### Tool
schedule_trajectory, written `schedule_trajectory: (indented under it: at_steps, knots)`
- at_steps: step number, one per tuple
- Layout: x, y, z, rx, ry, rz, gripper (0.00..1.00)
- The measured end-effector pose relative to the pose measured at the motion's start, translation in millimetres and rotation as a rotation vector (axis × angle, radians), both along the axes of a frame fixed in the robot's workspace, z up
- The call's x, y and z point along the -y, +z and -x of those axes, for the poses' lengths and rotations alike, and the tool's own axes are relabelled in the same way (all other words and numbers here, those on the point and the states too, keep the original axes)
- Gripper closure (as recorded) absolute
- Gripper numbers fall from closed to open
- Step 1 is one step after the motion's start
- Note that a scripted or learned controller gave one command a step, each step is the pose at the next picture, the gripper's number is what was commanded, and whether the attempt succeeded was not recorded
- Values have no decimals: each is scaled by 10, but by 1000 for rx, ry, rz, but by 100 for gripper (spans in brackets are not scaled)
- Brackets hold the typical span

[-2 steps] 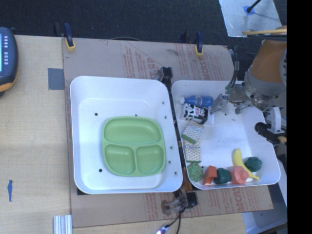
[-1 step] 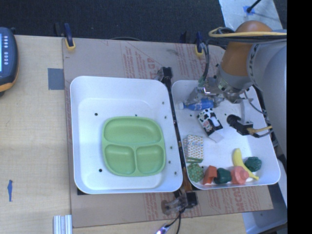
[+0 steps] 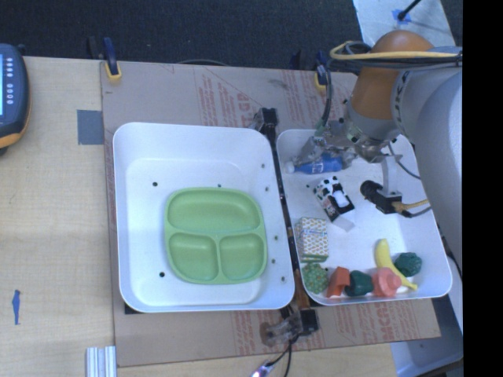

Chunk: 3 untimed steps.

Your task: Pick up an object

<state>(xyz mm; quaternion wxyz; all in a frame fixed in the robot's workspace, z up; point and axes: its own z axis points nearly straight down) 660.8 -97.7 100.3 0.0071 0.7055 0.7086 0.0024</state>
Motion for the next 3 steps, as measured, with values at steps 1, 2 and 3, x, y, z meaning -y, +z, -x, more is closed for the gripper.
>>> schedule_trajectory:
  at_steps: [1,2,3]
  knots:
    - [21,149,-26,8,2,3,100]
    - [-366,1001,486,-6,-5,1,100]
    - [166,827,211,-13,-2,-5,100]
